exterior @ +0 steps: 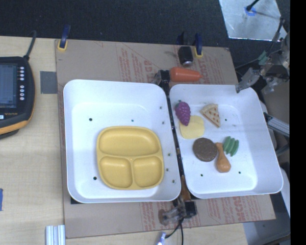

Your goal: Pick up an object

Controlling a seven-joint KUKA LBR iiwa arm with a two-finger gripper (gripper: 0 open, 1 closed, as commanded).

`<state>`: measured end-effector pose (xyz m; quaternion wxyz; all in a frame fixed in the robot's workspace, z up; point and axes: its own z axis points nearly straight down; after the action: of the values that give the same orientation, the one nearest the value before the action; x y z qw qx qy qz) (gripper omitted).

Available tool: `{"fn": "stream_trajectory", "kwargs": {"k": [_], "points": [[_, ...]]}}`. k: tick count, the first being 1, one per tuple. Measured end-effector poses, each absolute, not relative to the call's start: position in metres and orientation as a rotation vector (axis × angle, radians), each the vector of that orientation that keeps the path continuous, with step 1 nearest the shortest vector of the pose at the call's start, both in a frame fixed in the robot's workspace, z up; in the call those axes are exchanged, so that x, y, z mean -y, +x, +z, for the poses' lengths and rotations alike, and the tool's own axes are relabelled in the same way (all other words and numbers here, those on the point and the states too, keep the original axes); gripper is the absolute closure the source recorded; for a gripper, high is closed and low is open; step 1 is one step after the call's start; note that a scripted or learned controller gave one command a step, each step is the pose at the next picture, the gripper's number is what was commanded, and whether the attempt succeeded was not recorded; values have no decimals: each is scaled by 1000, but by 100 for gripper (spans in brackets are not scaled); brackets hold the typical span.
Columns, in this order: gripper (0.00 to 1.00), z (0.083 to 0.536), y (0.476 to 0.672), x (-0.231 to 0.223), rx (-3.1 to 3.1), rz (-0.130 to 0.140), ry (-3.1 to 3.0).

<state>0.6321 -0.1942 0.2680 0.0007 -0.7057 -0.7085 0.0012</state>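
Toy foods, purple grapes [182,112] among them, lie loose in the right bin [255,182] for easy picking, yellow tray [130,157] left; gripper [268,75] waits at the bin's far corner (finger state: cannot tell).

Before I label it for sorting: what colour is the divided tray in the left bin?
Yellow: the divided tray, seen in the camera view.

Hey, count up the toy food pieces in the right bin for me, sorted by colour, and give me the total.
Purple: 1, the grapes
Yellow: 1, the flat yellow piece
Tan: 1, the pizza slice
Brown: 1, the round cookie
Orange with green top: 1, the carrot
Total: 5
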Motion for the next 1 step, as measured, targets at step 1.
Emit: {"fn": "stream_trajectory", "kwargs": {"k": [1], "points": [[0,194,643,101,2226,5,-2213]]}}
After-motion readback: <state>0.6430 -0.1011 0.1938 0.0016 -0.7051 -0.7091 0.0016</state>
